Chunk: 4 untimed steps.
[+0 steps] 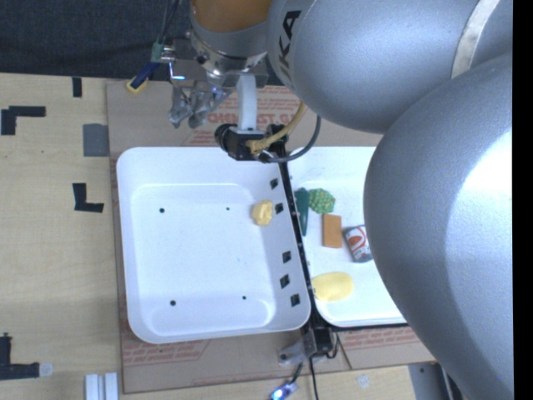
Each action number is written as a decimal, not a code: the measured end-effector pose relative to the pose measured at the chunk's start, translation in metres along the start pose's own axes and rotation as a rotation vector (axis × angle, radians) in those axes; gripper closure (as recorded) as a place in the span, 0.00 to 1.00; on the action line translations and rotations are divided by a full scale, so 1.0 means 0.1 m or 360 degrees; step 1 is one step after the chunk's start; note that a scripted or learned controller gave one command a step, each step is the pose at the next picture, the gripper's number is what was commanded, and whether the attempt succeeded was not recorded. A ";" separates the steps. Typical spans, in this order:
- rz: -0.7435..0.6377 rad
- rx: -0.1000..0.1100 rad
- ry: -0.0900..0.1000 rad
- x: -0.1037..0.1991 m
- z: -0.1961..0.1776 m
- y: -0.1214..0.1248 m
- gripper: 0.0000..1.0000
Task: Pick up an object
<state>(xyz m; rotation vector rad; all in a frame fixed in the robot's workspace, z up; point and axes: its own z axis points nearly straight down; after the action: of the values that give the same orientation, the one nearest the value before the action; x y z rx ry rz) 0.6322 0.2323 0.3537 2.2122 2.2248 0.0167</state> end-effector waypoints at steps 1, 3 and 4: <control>0.0003 0.0007 -0.0003 0.02 -0.72 0.05 1.00; 0.0006 0.0011 -0.0004 -0.18 -1.85 -0.68 1.00; 0.0006 0.0019 -0.0008 -0.25 -1.83 -1.12 1.00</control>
<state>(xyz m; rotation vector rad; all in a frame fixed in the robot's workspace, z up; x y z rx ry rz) 0.5182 0.2054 0.5354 2.2198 2.2245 -0.0020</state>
